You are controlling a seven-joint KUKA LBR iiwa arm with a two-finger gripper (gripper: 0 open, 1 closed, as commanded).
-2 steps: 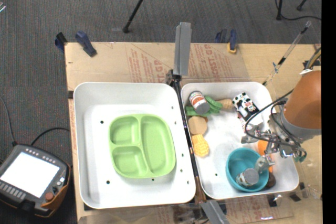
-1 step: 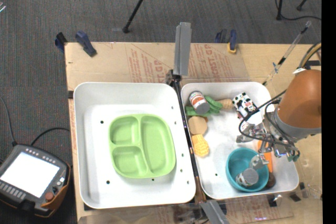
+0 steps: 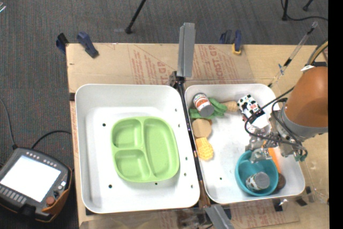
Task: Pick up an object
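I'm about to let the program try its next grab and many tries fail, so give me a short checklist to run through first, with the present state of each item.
1. Gripper over the right bin: ok, it hangs above the teal bowl at the bin's near right corner.
2. Something between the fingers: cannot tell, the wrist hides them.
3. Clear target below: not ok, a grey object lies inside the bowl and an orange piece sits against its rim.
4. Other items apart from the gripper: ok, the can, the yellow corn and the black and white toy lie further left and back.
5. Green divided plate in the left bin: ok, lying flat.
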